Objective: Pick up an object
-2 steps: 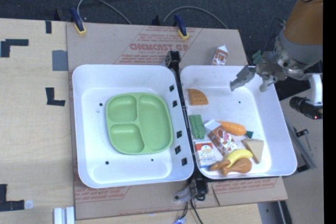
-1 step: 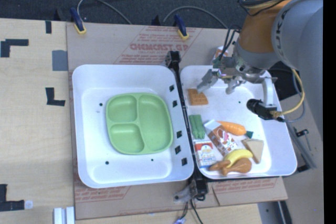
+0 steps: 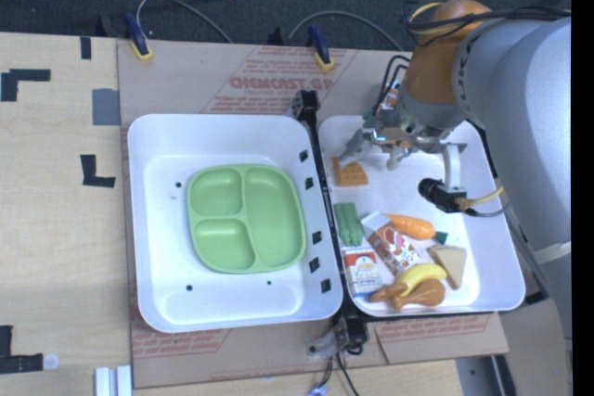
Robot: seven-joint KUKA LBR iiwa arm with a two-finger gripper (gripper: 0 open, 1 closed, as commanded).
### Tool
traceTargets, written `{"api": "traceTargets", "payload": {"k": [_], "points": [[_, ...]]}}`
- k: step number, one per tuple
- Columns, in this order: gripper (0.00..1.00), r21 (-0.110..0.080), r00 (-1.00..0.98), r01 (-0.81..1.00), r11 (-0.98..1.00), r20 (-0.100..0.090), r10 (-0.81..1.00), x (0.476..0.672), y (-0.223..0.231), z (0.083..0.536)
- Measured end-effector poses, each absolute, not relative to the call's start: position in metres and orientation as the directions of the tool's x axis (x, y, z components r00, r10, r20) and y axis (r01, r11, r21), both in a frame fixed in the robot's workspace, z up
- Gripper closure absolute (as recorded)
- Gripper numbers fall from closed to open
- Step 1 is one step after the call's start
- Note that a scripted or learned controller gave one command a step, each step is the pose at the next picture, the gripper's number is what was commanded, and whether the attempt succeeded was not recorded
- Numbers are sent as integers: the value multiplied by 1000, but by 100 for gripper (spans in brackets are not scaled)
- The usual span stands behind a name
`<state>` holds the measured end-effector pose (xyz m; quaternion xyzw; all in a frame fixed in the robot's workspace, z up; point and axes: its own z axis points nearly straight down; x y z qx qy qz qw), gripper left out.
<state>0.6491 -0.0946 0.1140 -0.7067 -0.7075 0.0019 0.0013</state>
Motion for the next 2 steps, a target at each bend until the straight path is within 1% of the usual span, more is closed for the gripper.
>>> {"api": "traceTargets", "payload": {"k": [1,2], "points": [[0,1,-2,1000,2,-1,1000,644,-94,86],[0,1,-3,1000,3,0,1000,669,-95,85]]}}
